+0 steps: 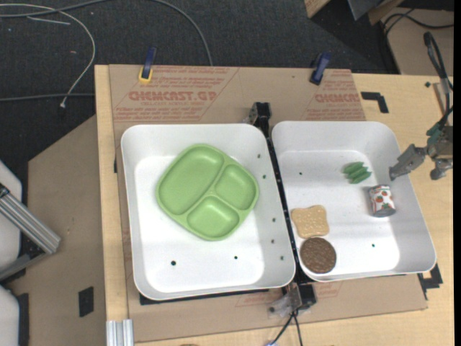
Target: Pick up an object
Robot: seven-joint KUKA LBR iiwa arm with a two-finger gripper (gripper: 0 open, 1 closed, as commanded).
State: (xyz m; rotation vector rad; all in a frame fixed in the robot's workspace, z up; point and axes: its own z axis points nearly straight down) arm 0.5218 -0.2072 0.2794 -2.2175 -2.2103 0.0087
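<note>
Figure. Overhead slanted view of the bench with two shallow white bins side by side. The right bin served as the landmark. Nearest the camera, against that bin's front left corner, lay a round brown patty; a tan slice of toast lay just behind it, touching or nearly touching its rim. Farther back and toward the bin's right wall stood a small can with a red and white label, tilted slightly. Behind the can, near the middle of the bin's floor, lay a small green leafy item, apart from the can. The gripper was at the bin's right rim, level with the green item; one grey finger slanted down over the rim above the can, touching nothing. Whether the jaws were spread or pressed together could not be told, and nothing was seen between them. To the left of the right bin, the left bin carried a green three-compartment plate, lying flat near its centre. Beyond both bins, two blue clamps gripped the far edge of the cardboard sheet.
</note>
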